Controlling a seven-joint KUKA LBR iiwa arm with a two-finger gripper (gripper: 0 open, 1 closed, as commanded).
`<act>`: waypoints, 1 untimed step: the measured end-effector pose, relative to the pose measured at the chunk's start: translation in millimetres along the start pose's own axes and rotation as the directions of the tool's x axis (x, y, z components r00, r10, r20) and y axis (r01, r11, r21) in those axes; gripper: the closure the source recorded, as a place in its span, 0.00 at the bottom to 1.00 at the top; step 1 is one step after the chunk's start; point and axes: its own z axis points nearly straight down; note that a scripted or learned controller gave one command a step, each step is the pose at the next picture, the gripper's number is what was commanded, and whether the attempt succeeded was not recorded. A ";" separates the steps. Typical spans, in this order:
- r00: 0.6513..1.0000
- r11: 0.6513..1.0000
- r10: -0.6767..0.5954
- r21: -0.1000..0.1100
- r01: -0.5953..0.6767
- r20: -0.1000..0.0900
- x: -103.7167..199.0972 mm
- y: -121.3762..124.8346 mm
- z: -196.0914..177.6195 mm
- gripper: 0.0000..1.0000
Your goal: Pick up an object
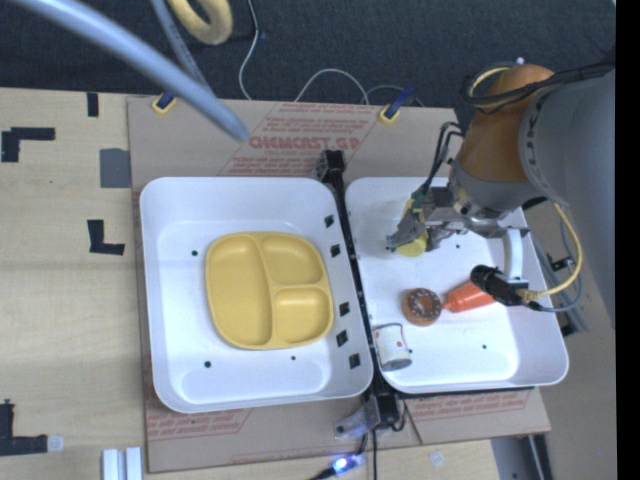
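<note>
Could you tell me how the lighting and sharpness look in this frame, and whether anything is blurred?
Camera view: even, soft light; the white bins show only faint shadows and no hard glare. The yellow plate and donut are reasonably sharp. The grey bar crossing the top left is smeared and out of focus.

Light wooden bench top (60,298), spanning the frame below the dark upper strip, with black angular marks at far left. On it, centre: flat brown cardboard sheet with red printing (300,143). On the sheet, side by side and touching: left shallow white bin (165,368); right shallow white bin (530,363).
</note>
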 end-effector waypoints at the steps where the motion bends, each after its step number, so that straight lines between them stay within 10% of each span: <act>1: 1.000 1.000 0.000 -0.001 0.000 0.000 2.2 3.5 -42.2 1.00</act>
